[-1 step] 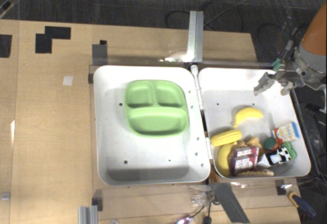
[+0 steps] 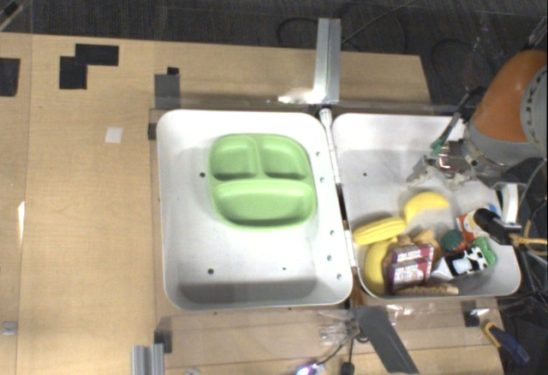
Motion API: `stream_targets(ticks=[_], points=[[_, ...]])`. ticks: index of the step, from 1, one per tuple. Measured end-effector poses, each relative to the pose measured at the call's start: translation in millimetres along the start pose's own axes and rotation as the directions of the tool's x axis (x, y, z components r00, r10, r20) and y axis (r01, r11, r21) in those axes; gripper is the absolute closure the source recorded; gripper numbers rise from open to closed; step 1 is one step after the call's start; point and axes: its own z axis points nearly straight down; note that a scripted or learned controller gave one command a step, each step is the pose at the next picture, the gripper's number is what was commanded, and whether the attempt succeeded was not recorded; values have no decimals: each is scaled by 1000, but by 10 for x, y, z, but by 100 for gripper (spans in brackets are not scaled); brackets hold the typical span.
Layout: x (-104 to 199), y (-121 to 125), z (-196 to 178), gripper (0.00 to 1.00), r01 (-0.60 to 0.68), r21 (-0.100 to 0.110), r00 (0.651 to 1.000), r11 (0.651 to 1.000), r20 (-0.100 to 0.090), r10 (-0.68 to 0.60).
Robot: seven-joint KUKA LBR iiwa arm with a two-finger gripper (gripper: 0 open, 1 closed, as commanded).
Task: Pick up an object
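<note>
Where bins abut, three bananas

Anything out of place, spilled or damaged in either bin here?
Nothing stands out. The green divided plate lies flat in the left bin; the toys, including a banana, sit heaped in the right bin's near corner, nothing spilled over.

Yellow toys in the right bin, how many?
3: a banana mid-bin, a yellow piece left of it, another at the front-left corner. Clutter may hide more.

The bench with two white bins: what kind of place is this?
Probably a robotics lab: a grey-and-orange arm reaches over two white bins, one holding a green tray, with cables on carpet.
</note>
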Motion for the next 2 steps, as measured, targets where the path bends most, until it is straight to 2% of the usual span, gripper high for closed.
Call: stream_targets(ticks=[1, 2], points=[[243, -806, -31, 0, 174, -4, 985, 985, 0, -174], [277, -774, -141, 100, 178, -12, 984, 984, -2, -179]])
